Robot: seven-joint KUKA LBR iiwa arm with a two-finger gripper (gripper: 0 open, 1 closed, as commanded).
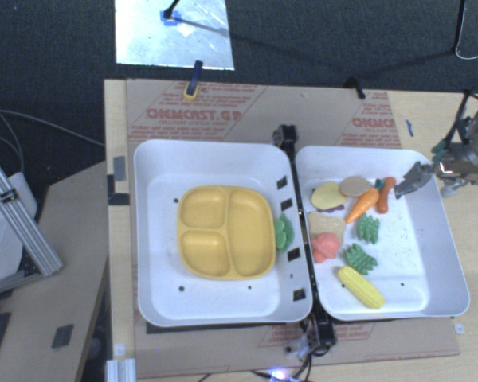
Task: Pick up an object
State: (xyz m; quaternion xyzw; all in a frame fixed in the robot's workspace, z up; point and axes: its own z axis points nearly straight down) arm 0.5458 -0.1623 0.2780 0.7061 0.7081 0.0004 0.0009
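The jaws (415, 178) hang over the upper right part of the right bin (438, 237), reaching in from the right edge of the view. They are small and blurred here, so whether they stand open or closed cannot be told, and nothing can be made out between them. The grey tip lies just right of a small red-orange piece (385, 193), close to it but seemingly apart.

Beside that piece lies an orange carrot (362, 205), slanting down to the left. Above the carrot sits a tan, rounded piece (354, 185), and to its left a yellow round slice (327, 194) resting over something purple. Below these is a pale beige piece (327, 223), with a pink-red one (326, 247) just beneath it. To the right of those are two green leafy pieces, one (369, 228) under the carrot's tip and another (358, 258) lower down. A yellow corn cob (360, 286) lies near the bin's front, tilted.

The left bin (155, 213) holds a yellow divided plate (225, 232) with three compartments. A green piece (283, 233) sits just beside the plate's right edge, against the wall between the bins.

Both bins rest on a brown cardboard sheet (215, 111) on the bench (72, 237).
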